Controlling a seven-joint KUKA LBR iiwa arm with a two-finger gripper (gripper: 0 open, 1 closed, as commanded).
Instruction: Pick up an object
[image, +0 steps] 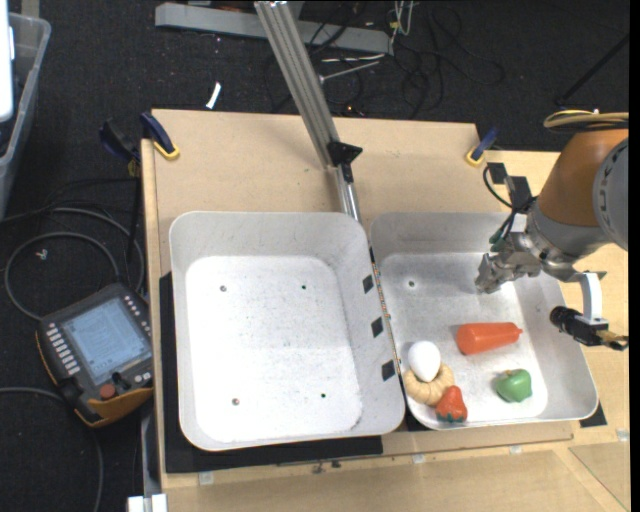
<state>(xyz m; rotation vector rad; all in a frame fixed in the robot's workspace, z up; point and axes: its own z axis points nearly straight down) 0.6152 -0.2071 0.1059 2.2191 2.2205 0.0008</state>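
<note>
**Orange carrot lies nearest the fingers**

Orange, long and lying flat, the carrot sits in the right bin, with the green pepper nearer. Best to straddle its narrow width. The gripper hangs just beyond it, empty; whether its fingers are spread I cannot tell. The arm reaches in from the right.

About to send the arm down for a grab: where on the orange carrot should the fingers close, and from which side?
Grip the carrot across its thick middle, coming straight down from above. It lies flat and alone on the right bin's floor, long axis running left-right, so the fingers would likely straddle its narrow width. The gripper hovers just above-left of it. The green pepper and egg lie apart, leaving room.
</note>
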